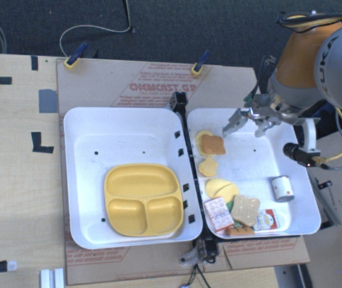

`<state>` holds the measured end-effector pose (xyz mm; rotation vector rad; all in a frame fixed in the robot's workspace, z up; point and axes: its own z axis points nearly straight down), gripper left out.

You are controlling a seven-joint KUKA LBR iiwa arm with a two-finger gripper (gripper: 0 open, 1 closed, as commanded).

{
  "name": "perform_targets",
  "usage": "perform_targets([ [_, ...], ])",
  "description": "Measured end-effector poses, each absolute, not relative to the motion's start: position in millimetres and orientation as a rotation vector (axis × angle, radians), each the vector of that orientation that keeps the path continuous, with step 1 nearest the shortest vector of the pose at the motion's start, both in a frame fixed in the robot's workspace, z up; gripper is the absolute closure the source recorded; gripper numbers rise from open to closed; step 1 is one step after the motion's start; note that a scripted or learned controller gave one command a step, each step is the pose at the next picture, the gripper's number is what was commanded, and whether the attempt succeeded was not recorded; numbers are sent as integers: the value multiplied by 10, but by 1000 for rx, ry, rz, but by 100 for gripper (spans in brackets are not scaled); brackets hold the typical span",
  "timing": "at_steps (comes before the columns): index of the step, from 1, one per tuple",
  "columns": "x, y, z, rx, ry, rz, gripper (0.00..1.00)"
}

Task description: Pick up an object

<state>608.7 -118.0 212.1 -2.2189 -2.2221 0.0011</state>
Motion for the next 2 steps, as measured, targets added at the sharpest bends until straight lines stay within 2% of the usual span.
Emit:
perform_targets([
  [1,6414,-979,806,-2222,-2229,-2,0],
  [2,6482,-943,849,-2220,-2224,0,0],
])
